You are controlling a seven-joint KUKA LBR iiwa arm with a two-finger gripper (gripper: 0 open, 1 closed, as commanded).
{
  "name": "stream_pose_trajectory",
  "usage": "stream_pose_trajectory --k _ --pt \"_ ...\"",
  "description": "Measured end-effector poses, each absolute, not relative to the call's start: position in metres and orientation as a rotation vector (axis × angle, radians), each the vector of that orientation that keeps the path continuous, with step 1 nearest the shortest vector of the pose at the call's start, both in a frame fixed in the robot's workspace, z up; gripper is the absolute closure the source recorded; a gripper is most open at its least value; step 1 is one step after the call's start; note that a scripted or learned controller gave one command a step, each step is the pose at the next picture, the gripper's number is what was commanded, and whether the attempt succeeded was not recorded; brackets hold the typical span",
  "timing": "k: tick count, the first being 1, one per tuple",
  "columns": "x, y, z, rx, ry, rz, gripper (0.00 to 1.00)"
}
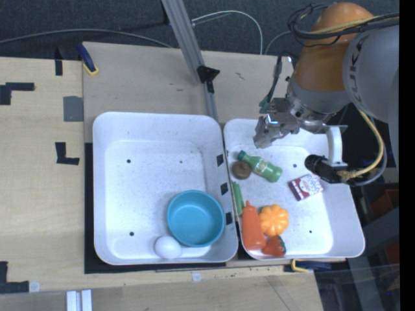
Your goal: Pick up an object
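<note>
While the arm point(337, 50) reaches in from three o'clock, its gripper point(271, 129) hangs over the right bin point(343, 238) near that bin's twelve o'clock rim; whether it is clenched or released I cannot tell. Nothing shows in its grasp. Just below it, toward six o'clock, lies a green bottle point(261, 166) beside a brown round object point(242, 170). A red-and-white packet point(305, 186) sits at the bin's three o'clock. An orange pumpkin point(273, 219) and an orange-red carrot point(251, 227) crowd six o'clock. Over in the left bin point(130, 173), a blue bowl point(195, 218) touches a white ball point(168, 246) at five o'clock.
</note>
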State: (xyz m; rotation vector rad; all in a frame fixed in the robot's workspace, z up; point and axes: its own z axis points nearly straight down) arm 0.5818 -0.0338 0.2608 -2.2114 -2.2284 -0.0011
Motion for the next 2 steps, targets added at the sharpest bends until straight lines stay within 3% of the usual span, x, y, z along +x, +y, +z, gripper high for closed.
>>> stream_pose_trajectory --k 2 --pt "0.601 0.071 0.254 -2.213 -2.228 0.001 1.00"
